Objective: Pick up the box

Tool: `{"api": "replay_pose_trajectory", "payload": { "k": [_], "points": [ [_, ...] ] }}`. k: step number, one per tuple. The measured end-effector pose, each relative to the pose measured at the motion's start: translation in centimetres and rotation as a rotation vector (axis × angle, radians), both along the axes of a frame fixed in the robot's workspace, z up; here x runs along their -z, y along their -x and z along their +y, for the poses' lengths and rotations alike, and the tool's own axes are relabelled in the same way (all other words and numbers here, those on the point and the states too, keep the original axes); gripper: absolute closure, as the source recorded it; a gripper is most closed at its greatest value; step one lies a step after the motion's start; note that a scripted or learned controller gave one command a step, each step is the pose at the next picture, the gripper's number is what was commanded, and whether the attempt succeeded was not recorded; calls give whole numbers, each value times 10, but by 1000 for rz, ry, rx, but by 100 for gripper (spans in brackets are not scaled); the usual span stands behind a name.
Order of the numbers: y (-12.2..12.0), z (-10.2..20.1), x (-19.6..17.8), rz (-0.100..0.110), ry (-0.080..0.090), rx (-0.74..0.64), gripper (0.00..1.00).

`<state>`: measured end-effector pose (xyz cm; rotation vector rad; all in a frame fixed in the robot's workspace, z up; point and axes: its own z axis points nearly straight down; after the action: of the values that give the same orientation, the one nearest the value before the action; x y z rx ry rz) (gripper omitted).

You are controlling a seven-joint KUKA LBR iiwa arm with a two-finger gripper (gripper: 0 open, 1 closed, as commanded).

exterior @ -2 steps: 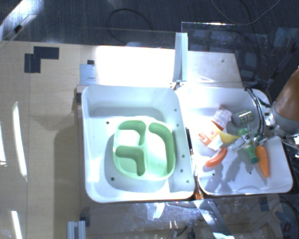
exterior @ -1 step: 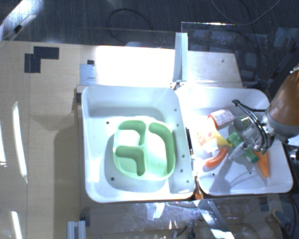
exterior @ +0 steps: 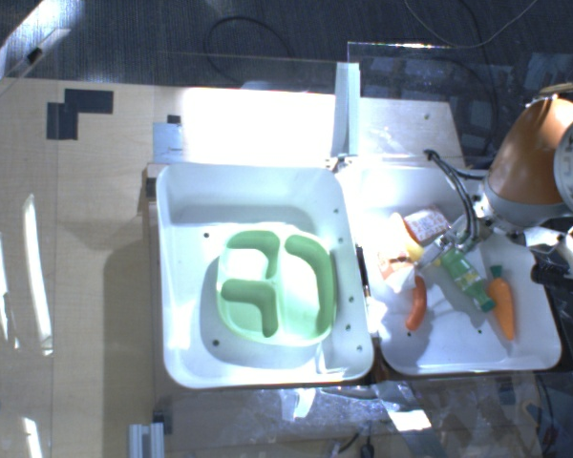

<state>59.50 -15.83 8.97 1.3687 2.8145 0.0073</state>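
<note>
The box (exterior: 424,225), a small carton with a red and white face, lies in the right bin (exterior: 540,356) toward its eleven o'clock corner, tilted and leaning among other things. Touching it on its seven o'clock side is a yellow and orange piece (exterior: 398,246) that is too washed out by glare to name. At the box's five o'clock the claw (exterior: 456,249) sits low in the bin, just beside the box and above a green bottle (exterior: 467,279); whether it is apart or together I cannot tell, since cables and glare hide its tip. A red sausage-like item (exterior: 415,304) lies at six o'clock from the box, and a carrot (exterior: 502,309) lies further out at four o'clock. The left bin (exterior: 172,256) holds a green divided tray (exterior: 272,286). The main risk, as I judge it, is crowding: the claw may close on the bottle or the yellow piece instead, or nudge the tilted box against the bin wall so it slips free.
</note>
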Motion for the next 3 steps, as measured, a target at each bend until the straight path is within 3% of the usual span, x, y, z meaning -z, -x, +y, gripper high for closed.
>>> {"api": "replay_pose_trajectory", "payload": {
  "k": [1, 2, 3],
  "points": [
    [-26, -9, -24, 0, 6, -391, 0],
    [-61, -27, -11, -8, -1, 169, 0],
    [-70, -48, -35, 3, 9, -502, 0]
  ]
}}
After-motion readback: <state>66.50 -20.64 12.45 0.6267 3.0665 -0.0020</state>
